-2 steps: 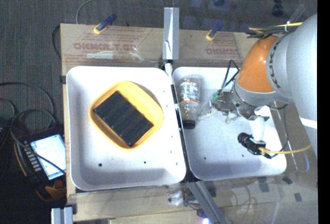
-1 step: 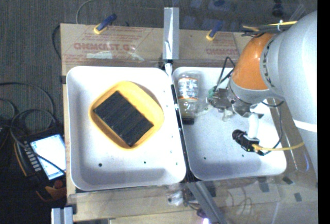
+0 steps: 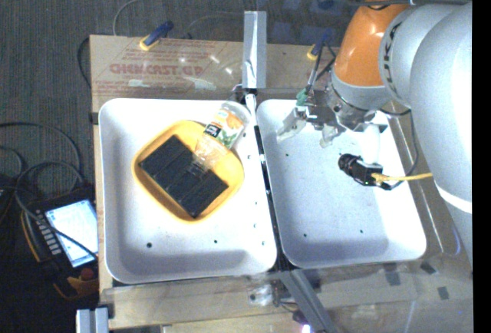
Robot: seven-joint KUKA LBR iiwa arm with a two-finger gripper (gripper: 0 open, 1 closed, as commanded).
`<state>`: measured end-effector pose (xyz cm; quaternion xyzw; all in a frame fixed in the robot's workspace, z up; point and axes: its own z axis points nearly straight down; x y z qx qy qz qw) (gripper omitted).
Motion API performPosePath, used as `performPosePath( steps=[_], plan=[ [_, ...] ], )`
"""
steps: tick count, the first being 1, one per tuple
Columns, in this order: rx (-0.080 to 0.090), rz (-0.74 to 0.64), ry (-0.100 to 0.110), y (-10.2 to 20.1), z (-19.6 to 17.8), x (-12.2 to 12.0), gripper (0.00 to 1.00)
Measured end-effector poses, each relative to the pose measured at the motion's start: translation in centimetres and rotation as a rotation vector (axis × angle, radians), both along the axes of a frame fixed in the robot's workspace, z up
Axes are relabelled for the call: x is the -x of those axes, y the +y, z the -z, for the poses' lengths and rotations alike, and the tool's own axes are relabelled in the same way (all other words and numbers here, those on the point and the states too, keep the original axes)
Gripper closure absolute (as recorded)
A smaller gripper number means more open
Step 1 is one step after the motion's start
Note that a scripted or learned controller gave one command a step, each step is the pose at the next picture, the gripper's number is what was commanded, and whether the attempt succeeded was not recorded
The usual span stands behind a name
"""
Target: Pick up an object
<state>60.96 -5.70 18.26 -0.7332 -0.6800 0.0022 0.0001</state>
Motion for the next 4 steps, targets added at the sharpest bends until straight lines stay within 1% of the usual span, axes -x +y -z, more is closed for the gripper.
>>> performPosePath(
  steps=[1, 2, 3, 4],
  plan=[
    [0.0, -0.011, -0.001, -1.0, -10.0, -0.6, 0.0],
    [-0.002, 0.154, 0.004, 3.5, 0.1, 6.4, 0.0],
    [-0.001, 0.187, 0.001, -1.9, 0.1, 5.6, 0.0],
    [0.001, 0.261, -0.001, -13.5, -6.3, 3.3, 0.0]
  ],
)
